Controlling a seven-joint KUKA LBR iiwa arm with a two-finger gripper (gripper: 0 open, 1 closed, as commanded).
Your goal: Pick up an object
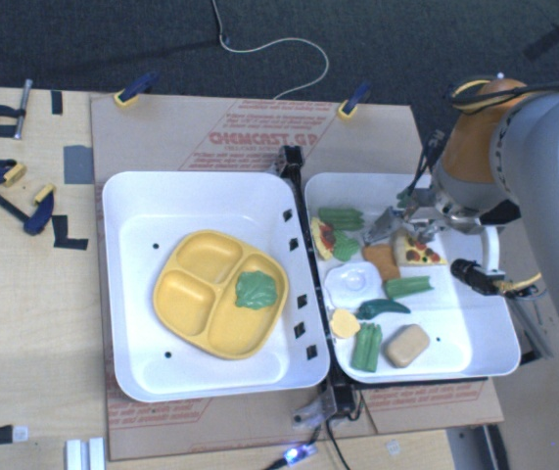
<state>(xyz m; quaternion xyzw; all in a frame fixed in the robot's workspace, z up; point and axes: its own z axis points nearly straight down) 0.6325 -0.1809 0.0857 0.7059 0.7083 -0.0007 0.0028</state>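
Bench-front clutter: a tan bread roll (407,345) and green celery sticks (366,348) crowd the right bin (485,355).

Far left of the gripper (414,225) a yellow tray (215,292) cradles a lettuce leaf (256,290); nearer, a green pepper (386,308) lies below-left. The gripper hovers over a pizza slice (422,254), probably the target; whether it grips anything I cannot tell.

Two white bins sit side by side on the desk (34,341). The left bin (132,262) holds a yellow divided tray (196,297) with a green leaf piece (256,289) on it. The pincer (408,225) hangs low over the right bin (475,346), above toy foods, near a pizza slice (421,254).
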